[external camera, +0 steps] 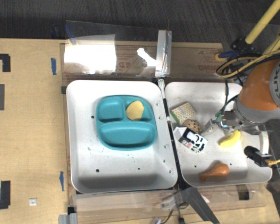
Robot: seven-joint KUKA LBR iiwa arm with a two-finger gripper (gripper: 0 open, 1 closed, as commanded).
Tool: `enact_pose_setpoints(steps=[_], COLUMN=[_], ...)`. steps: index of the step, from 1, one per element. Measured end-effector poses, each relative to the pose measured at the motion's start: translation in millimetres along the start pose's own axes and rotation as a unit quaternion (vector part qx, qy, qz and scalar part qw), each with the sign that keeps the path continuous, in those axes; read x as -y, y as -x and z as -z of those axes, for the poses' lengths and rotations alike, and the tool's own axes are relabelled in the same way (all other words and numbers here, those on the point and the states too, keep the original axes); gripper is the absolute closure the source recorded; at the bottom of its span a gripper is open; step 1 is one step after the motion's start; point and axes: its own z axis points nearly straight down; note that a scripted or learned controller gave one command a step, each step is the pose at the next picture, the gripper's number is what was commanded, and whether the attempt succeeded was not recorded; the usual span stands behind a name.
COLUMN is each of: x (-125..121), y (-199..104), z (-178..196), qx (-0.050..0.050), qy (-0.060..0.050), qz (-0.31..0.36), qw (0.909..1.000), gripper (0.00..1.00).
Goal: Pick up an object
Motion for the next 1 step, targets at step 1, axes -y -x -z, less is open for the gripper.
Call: enact_pose_setpoints(steps=[1], x=[53.6], y=[13.4], z=[1.1], qx=[-0.001], qy=[0.0], qz=[0.008], qw=[1.0], gripper=[0.0])
